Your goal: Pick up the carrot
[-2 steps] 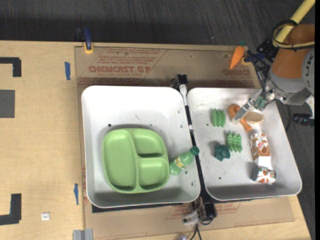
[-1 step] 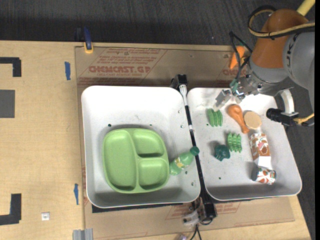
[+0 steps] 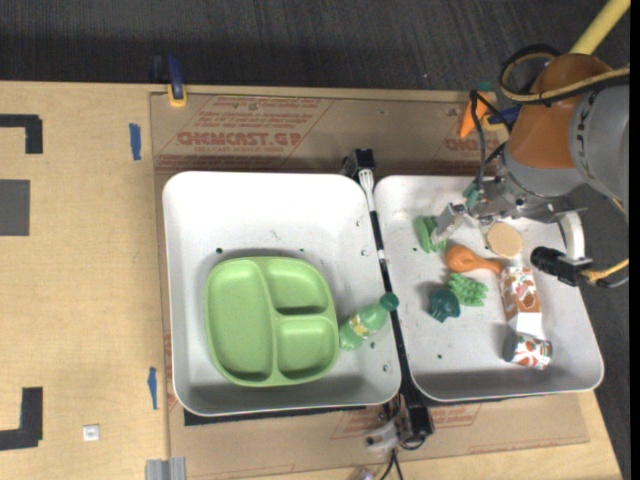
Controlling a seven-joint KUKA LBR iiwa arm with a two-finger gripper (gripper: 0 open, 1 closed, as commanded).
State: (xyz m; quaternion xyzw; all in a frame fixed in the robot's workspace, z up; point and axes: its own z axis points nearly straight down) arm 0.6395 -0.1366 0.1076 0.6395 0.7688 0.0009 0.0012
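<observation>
Item one, gripper [image 3: 470, 211]: I see it at the upper middle of the right bin [image 3: 570, 368], hanging from the grey arm [image 3: 600, 138] with its orange band [image 3: 545, 133] in the upper right of the frame. Its metal fingers point toward the bin floor, but I cannot tell whether they are spread or pressed together; nothing visible sits between them.

Item two, carrot [image 3: 468, 259]: a small orange piece, rounded and fat at its left end and tapering toward the right, lying flat on the right bin's floor just below the gripper and apart from it. A frilly green top [image 3: 466, 289] lies just beneath it; I cannot tell whether the two are joined.

Item three, neighbours in the right bin: a light green piece [image 3: 430, 233] to the upper left of the carrot, a dark teal-green piece [image 3: 444, 303] to its lower left, a round tan disc [image 3: 504, 239] to its upper right, and a white carton with red print [image 3: 524, 318] standing off to the right, running toward the bin's lower right corner.

Item four, divider: a pale green bottle [image 3: 364, 323] leans across the rim between the two bins.

Item five, left bin [image 3: 200, 208]: a green compartment tray [image 3: 270, 318] rests in its lower half.
</observation>
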